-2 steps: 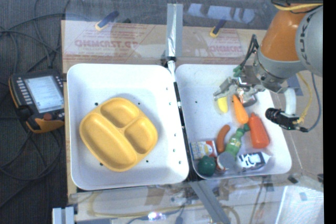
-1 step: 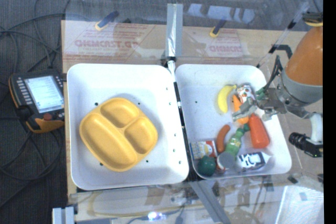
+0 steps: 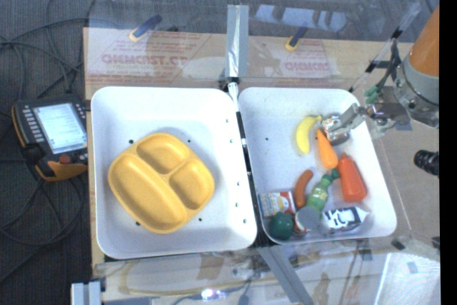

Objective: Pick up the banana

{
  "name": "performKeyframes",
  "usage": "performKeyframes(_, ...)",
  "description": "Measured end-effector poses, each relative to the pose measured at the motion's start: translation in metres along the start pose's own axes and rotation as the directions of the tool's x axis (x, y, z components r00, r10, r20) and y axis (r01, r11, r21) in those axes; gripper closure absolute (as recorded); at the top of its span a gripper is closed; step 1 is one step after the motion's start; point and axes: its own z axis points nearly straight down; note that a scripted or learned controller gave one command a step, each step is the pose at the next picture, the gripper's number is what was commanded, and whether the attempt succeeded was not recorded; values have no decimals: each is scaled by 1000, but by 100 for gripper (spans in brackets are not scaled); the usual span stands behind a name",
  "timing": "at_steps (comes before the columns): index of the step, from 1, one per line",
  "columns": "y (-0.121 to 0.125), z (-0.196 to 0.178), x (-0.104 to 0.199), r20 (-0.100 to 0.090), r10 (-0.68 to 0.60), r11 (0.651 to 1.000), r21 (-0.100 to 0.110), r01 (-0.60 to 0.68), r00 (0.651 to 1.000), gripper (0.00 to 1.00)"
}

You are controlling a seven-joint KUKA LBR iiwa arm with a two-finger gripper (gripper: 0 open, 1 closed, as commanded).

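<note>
The hand [image 3: 334, 123] is hovering low in the right bin [image 3: 271, 153], whether wide or narrow I cannot tell, with the banana [image 3: 307, 133] lying just to its left, so it should be shifting leftward and straddling the fruit's middle.

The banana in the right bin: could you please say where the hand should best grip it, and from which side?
Probably across the banana's middle, coming from above with fingers on its long sides: it lies flat, its left side is open floor, and the carrot and the hand crowd its right.
</note>
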Motion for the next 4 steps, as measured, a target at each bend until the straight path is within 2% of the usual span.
performKeyframes(1,57,69,19,0,-70,998,2,70,998,0)
performKeyframes(2,94,202,17,3,-89,996,-7,89,996,0)
performKeyframes(3,94,192,18,4,-89,996,-8,90,996,100)
performKeyframes(4,135,109,94,1,-158,987,0,158,987,100)
